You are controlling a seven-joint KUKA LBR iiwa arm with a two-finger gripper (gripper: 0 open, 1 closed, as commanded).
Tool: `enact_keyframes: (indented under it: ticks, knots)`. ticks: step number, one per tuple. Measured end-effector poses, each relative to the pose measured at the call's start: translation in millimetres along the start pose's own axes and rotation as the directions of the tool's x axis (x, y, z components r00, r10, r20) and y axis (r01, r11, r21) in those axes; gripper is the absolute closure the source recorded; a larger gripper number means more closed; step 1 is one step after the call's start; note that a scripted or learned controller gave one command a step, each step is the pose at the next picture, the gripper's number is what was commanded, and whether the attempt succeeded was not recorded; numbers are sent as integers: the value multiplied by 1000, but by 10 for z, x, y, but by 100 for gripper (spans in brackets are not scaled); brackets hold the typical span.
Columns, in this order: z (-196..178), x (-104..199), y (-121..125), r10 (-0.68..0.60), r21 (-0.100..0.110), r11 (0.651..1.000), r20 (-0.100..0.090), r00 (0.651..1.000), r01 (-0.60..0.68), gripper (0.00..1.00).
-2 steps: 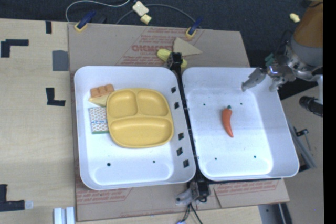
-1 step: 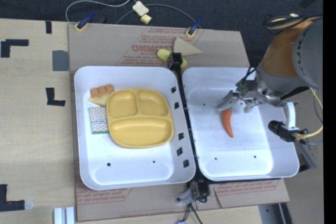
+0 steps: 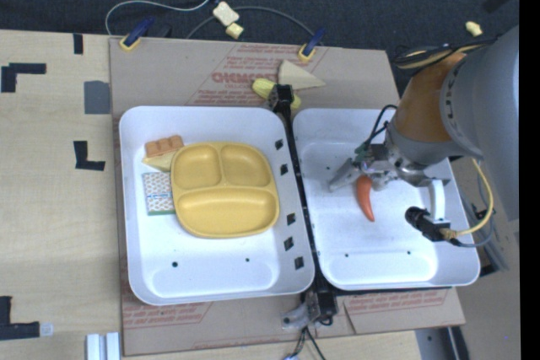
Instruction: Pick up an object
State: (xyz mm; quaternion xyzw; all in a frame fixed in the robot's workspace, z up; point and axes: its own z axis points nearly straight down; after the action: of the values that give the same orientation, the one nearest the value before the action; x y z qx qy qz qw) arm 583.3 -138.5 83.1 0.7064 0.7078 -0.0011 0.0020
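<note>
The orange carrot (image 3: 365,200) lies in the right bin (image 3: 388,265), near its centre, tapering toward five o'clock. It looks like a light, stiff plastic toy with a smooth, likely slippery skin, so its thicker upper end seems the surest hold. The gripper (image 3: 364,170) sits at the carrot's twelve o'clock, seemingly touching its top; whether the fingers are open or closed I cannot tell.

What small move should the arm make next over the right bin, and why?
Probably a short lift straight up, to test the grasp. The gripper sits low in the right bin, with the orange carrot hanging just below it, top end at the fingers. Whether the fingers truly clamp it is unclear, so a small raise would show that before any travel.
</note>
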Motion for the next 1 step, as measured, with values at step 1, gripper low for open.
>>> enact_keyframes:
  ticks: [1]
  knots:
    - [-148, -27, 21, 3, -7, 1000, 2, 1000, -3, 100]
